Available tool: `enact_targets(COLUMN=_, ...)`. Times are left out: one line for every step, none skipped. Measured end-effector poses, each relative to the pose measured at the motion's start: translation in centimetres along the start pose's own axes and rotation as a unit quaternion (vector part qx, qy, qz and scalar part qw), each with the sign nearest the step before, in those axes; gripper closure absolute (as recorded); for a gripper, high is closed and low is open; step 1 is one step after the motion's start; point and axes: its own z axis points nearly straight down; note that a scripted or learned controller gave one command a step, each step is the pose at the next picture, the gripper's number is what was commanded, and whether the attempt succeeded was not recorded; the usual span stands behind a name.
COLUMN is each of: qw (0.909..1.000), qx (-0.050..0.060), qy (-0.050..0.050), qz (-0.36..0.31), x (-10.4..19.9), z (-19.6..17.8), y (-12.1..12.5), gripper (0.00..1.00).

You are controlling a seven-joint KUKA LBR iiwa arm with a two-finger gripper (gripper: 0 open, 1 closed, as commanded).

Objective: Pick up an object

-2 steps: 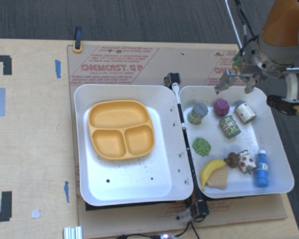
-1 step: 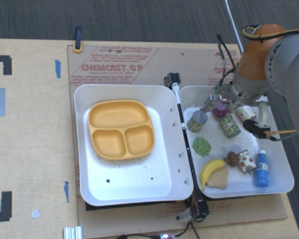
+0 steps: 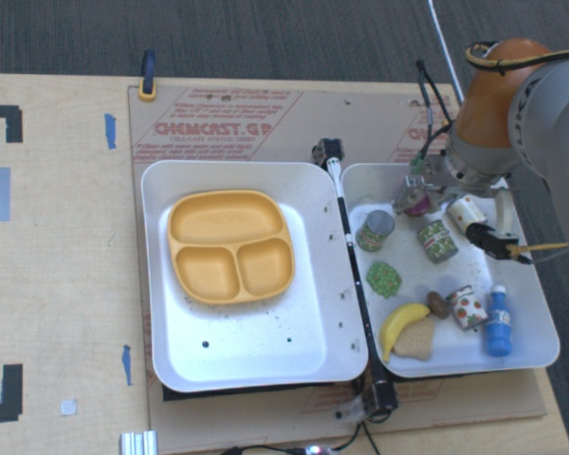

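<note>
Status: pick not done. Nothing is visibly lifted, and every item looks to be resting on a bin floor.

Near end of the right bin (image 3: pixel 474 370): banana (image 3: pixel 398 322) touching a bread slice (image 3: pixel 415 342), with a blue bottle (image 3: pixel 498 325) toward the right wall and a spotted cup (image 3: pixel 468 308) just beside it.
Mid bin: green ball (image 3: pixel 383 279), then a grey can (image 3: pixel 375 228) near the divider and a green carton (image 3: pixel 437 241) to its right.
The left bin (image 3: pixel 228 349) holds a yellow divided plate (image 3: pixel 232 245), well apart from the arm.

Far end of the right bin: the gripper (image 3: pixel 419 190) is down low, right over a small pink piece (image 3: pixel 416 203). That's my guess for the target. I can't tell whether the piece is touched or just underneath.
Grip state: can't tell from this angle whether it's spread or clamped, since the wrist body hides it.

Arm pose: it comes in from the right over the bin's far right corner, orange band up high, wrist pointing steeply down and slightly left.

Left to do, as I read it: confirm the grasp on the pink piece, then lift clear of the bin. The green carton and grey can are close, so there's some risk of nudging them.
</note>
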Motion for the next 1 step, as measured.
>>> enact_targets(qw=1.0000, qx=0.002, qy=0.001, qz=-0.001, x=5.62, z=-8.22, y=-6.40, gripper=1.00)
